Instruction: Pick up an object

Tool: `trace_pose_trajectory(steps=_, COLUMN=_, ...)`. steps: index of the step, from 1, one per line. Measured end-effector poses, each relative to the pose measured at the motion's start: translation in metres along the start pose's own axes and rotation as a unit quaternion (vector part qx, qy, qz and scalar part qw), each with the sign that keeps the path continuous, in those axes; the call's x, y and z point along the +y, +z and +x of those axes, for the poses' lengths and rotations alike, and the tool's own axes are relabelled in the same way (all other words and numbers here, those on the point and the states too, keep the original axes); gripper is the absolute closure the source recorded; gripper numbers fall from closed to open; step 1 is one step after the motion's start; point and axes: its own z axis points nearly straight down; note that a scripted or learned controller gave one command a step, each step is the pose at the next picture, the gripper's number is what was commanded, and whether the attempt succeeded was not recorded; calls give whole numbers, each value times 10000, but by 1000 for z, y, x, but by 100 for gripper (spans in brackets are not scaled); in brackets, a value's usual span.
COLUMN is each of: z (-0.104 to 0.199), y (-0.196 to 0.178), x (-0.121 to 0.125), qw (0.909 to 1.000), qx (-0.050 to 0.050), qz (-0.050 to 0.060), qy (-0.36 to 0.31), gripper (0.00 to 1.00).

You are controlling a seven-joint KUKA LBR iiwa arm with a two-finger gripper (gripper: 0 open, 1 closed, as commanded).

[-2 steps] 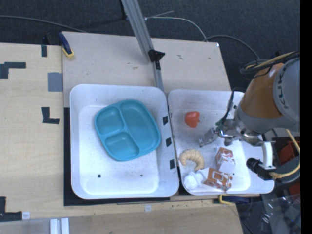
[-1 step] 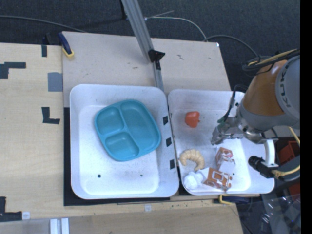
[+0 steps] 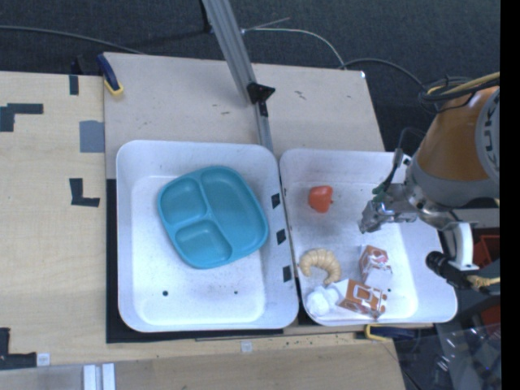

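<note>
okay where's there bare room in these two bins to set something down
Left bin: a bare strip along the near wall, below the blue divided plate. Right bin: bare floor at the far end, between the red object and the gripper. Crowded: its near end, around the croissant.

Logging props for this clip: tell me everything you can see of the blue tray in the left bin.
The blue tray is a light-blue, rounded-corner dish that looks like moulded plastic, with three compartments: two side by side at the far end and one at the near end, split by raised ridges. It lies flat, right way up, turned askew to the walls of the left bin. It rests on the bin floor, toward the far right part. Nothing sits in its compartments, and nothing else touches it.
</note>
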Motion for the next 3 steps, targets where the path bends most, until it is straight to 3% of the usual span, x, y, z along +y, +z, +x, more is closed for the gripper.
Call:
trace_pose_trajectory(steps=1, z=0, y=-27, x=1, qw=10000, qx=0, qz=3, qy=1, gripper=100)
trace_pose_trajectory(steps=2, z=54, y=-40, x=10, qw=10000, qx=12, qz=10, qy=-28, gripper=100)
trace_pose_trajectory(steps=3, z=108, y=-29, x=23, qw=10000, qx=9, qz=25, qy=-27, gripper=100)
